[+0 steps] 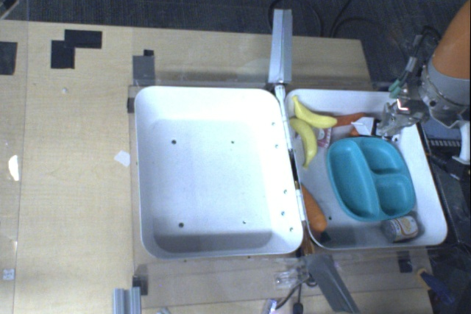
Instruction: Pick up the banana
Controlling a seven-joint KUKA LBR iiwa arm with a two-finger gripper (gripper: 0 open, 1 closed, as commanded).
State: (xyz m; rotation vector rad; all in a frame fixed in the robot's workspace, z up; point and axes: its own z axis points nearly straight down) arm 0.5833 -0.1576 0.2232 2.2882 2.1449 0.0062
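Observation:
The yellow banana (307, 131) lies in the right bin (430, 187), in its far left corner against the wall shared with the left bin. It looks like two joined pieces, one pointing right and one pointing toward the front. My gripper (388, 123) hangs over the far right part of the same bin, well to the right of the banana and just beyond the blue plate. Nothing shows in its grasp.
A blue divided plate (370, 179) takes up the middle of the right bin. An orange carrot (315, 211) lies along the left wall, in front of the banana. A small can (401, 229) sits at the front right. Another orange piece (352, 119) lies between banana and gripper. The left bin (213, 173) adjoins.

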